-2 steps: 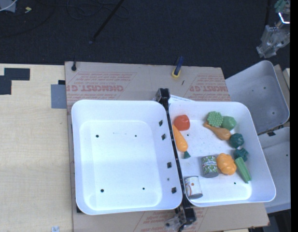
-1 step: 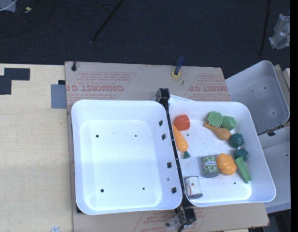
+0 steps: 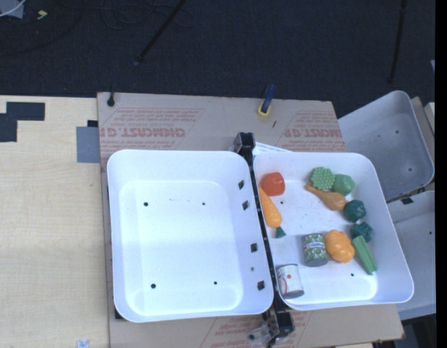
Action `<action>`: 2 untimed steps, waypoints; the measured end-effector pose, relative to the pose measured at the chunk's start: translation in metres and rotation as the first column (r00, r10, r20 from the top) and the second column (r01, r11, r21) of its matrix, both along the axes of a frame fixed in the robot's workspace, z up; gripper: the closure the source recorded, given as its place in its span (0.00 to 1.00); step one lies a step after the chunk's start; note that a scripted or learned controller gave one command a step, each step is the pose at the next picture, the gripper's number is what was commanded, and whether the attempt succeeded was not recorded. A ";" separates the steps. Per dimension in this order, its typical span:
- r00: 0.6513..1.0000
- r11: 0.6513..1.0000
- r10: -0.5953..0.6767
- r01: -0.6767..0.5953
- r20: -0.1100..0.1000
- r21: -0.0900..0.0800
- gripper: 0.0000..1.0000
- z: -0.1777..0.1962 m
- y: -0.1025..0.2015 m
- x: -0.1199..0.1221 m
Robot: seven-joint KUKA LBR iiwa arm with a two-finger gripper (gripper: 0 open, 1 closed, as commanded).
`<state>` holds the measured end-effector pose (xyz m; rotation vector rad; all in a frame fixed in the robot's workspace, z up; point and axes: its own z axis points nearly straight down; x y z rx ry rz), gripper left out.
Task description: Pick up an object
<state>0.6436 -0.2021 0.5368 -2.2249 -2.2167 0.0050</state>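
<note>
The camera view shows two shallow white bins set side by side on a sheet of cardboard (image 3: pixel 209 125), joined along a black clip strip (image 3: pixel 253 216) at the middle, presumably so that neither slides during picking. The left bin (image 3: pixel 122 194) is seen with a bare floor. All the candidate objects are gathered in the right bin (image 3: pixel 382 194), which is judged to be the source for a pick. Going left to right there: an orange carrot (image 3: pixel 270 210) is laid against the bin's wall at about nine o'clock, with a red tomato (image 3: pixel 273 183) just above it at ten o'clock; a small white can (image 3: pixel 289 280) is tipped on its side at seven o'clock; a green-labelled can (image 3: pixel 314 249) stands near the centre, touching an orange fruit (image 3: pixel 340 246); a green bumpy vegetable (image 3: pixel 323 177) and a tan squash-like piece (image 3: pixel 327 195) are found at twelve to one o'clock; a dark green broccoli piece (image 3: pixel 355 210) and a green pepper-like stick (image 3: pixel 365 254) are crowded at three to four o'clock. The state of the claw cannot be told. The tomato and white can are judged easiest, being well apart from neighbours.
</note>
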 end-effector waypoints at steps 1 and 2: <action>1.000 1.000 0.002 -0.002 0.001 0.001 1.00 0.000 -0.011 0.001; 1.000 1.000 0.006 -0.006 -0.001 0.004 1.00 0.001 0.020 -0.038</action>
